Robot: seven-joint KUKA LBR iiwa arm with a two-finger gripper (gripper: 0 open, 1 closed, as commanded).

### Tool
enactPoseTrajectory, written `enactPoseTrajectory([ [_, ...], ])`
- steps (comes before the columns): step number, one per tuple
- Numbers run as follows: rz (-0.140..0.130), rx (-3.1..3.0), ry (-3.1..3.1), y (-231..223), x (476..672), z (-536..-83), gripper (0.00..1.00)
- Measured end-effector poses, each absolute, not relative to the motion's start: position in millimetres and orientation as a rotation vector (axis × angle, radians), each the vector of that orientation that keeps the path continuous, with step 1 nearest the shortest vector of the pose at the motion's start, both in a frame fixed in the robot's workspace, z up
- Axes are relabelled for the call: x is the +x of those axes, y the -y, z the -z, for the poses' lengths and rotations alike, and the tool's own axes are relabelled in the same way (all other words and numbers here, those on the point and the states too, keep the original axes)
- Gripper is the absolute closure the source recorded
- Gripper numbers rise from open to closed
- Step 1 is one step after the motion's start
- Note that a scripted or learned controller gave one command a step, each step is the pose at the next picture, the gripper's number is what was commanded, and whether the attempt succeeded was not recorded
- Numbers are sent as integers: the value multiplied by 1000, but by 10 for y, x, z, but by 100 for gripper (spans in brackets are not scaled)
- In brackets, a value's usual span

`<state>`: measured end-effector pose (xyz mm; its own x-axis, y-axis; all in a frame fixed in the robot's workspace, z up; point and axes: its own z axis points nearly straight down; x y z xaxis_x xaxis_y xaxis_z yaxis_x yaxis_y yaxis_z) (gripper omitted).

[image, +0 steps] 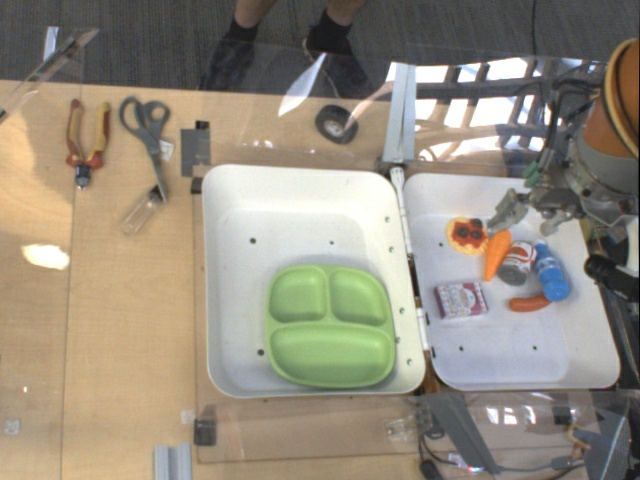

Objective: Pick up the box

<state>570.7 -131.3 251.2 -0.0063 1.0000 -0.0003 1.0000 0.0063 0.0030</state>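
Nearest us on the wooden tabletop (100,348) the left bin (240,218) holds a green tray (330,325), the box (461,299) lies in the right bin (520,358), the hand (527,211) hovers with fingers spread, and beyond stand scissors (148,133), pliers (86,140) and someone's legs (290,18).

Grey KUKA arm wearing an orange band

The arm (612,158), entering over the right bin (600,368), is showing a rounded grey wrist housing under a broad orange band, with dark cables running along its upper side; the gripper (530,211) is showing slim, pale grey metal fingers (503,212) beneath that grey housing.
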Motion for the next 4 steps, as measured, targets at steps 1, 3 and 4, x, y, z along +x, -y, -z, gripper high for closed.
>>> enactPoseTrajectory([
  [1, -4, 2413, -2009, 1120, 5794, -949, 0],
  [3, -23, 2346, -2063, 902, 5487, -1010, 100],
  [4, -7, 2452, -1958, 688, 5333, -1895, 100],
])
